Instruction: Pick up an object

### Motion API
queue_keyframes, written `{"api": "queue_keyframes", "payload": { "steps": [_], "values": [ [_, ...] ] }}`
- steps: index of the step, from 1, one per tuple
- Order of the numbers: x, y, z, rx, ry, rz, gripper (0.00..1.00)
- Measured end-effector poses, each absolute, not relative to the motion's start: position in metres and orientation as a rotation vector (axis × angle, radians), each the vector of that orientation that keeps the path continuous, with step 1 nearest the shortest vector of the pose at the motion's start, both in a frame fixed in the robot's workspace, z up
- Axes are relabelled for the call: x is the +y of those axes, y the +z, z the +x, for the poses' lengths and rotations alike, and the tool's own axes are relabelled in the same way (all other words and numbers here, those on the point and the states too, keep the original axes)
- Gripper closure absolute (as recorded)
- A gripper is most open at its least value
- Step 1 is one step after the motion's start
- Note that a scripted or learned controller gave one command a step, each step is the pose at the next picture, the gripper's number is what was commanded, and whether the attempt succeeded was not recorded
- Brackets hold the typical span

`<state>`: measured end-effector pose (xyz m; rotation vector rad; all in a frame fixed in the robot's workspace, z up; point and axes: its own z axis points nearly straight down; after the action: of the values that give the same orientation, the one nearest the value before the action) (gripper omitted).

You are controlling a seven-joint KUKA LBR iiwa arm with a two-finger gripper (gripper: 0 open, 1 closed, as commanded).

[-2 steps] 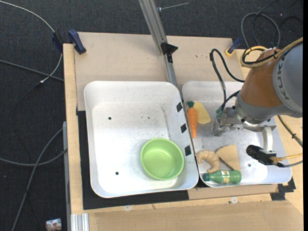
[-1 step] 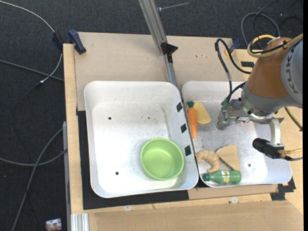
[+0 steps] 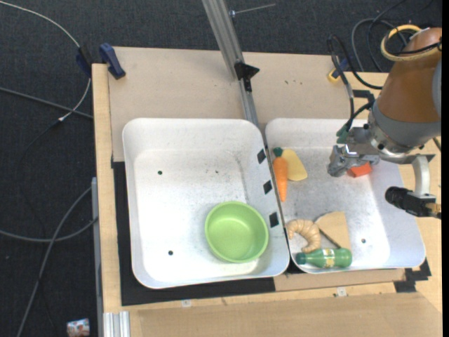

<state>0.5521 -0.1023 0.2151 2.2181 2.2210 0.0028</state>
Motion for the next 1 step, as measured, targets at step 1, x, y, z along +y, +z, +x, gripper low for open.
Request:
{"api": "queue_keyframes", "payload": {
  "steps": [1],
  "values": [
    [-0.1021,0.2344,0.5527,2.222,0.0,2.22,1.0]
  ]
}}
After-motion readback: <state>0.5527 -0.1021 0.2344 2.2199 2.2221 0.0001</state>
